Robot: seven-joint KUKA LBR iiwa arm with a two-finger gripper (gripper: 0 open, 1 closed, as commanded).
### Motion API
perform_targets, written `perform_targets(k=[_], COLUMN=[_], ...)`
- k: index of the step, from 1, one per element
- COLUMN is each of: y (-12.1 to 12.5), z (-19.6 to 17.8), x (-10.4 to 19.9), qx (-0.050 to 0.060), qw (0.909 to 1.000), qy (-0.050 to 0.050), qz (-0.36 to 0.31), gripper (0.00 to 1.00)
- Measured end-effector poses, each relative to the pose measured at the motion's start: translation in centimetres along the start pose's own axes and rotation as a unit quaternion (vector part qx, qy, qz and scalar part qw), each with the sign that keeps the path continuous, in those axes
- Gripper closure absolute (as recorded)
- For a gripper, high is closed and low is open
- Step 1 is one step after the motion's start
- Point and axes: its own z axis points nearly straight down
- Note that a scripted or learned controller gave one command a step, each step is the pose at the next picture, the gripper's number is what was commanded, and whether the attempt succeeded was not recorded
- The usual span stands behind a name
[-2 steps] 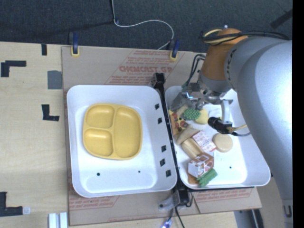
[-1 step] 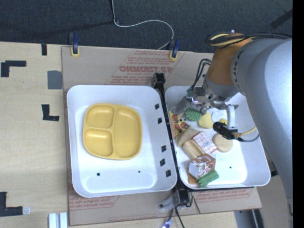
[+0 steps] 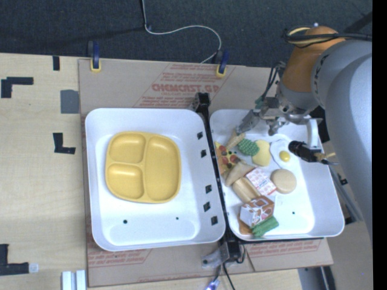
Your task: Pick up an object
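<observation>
Yellow divided plate (image 3: pixel 144 166) in white left bin (image 3: pixel 97 125). Right bin (image 3: pixel 314 216) white. Arm (image 3: pixel 344 83) grey, orange band (image 3: pixel 300 65). Green toy (image 3: pixel 264 226), tan bread (image 3: pixel 245 190), red-white carton (image 3: pixel 260 180).

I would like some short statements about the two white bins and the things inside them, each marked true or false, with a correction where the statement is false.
1. The yellow plastic plate with three compartments lies in the left white bin. True.
2. The small toy foods are piled in the same bin as the yellow plate. False: they lie in the right white bin.
3. The arm's two-finger gripper is over the far part of the right bin. True.
4. The round beige bun-shaped toy sits on the yellow plate. False: it rests on the floor of the right bin.
5. A green ridged toy piece lies near the front edge of the right bin. True.
</observation>
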Motion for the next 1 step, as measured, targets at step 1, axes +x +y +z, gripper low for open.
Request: perform_targets(k=[1], y=[-4.05], z=[2.29], x=[-2.44], qx=[-0.002], qw=[1.0000], qy=[0.000], qz=[0.000], gripper=[0.00])
